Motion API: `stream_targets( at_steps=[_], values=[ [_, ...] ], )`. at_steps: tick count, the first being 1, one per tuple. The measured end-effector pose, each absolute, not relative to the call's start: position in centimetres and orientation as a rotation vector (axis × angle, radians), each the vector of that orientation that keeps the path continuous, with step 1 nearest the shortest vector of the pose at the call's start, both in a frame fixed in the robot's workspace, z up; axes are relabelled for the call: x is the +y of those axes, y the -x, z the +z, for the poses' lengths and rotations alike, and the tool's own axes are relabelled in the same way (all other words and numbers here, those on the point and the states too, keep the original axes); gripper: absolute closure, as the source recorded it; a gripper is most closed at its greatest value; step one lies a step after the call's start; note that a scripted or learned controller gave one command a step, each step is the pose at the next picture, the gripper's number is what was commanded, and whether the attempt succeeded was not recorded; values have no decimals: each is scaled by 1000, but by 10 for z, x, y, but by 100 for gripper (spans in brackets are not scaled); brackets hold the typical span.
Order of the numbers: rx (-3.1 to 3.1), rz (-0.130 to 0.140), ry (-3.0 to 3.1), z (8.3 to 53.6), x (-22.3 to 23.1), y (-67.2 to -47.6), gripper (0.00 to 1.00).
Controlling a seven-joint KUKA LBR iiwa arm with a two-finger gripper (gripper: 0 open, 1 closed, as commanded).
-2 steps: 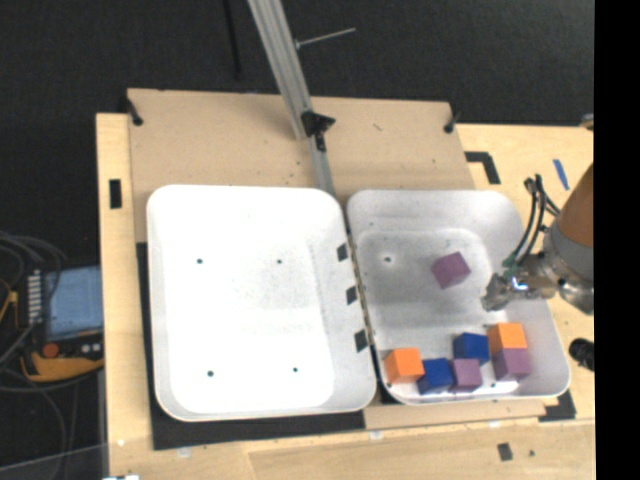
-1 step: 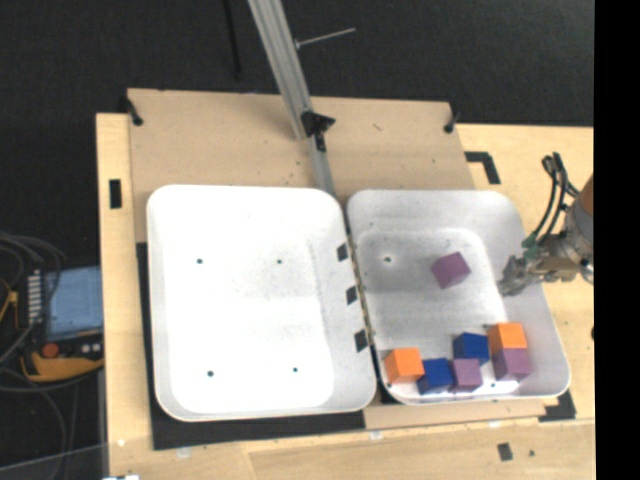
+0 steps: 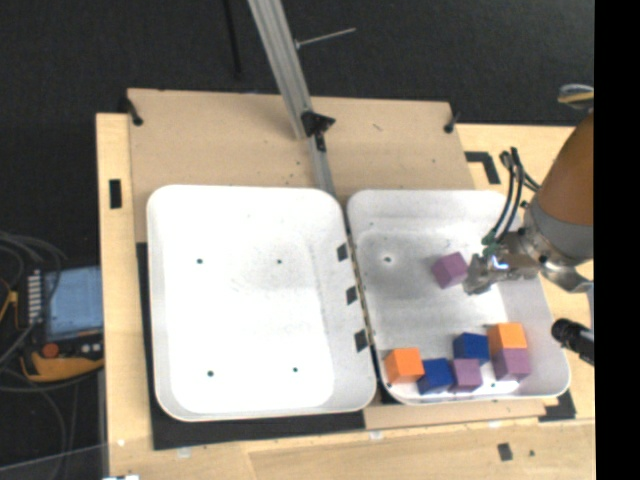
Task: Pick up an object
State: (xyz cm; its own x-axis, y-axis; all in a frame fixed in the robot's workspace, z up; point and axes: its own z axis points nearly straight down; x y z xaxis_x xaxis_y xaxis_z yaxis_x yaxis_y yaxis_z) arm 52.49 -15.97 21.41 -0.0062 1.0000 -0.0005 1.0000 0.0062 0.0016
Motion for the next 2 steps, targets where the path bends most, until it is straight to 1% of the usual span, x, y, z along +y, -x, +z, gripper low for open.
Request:
stream_targets(
  at_steps=[1, 2],
  values=[
    [2231, 3, -2212, 212, -105, -543, 100],
    [2229, 5, -2213, 225, -49, -557, 100]
  ],
)
